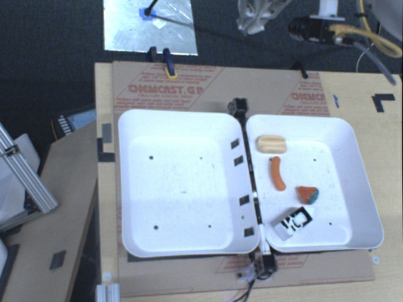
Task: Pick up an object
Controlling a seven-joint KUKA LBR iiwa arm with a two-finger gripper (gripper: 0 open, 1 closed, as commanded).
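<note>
Right bin holds orange sausage, long axis running near-to-far, gripper high above, grip state unclear.

The gripper hangs at the top, above the dark floor beyond the bench. The right bin holds a tan bun, an orange sausage, a small orange-and-teal piece and a black-and-white block.
</note>
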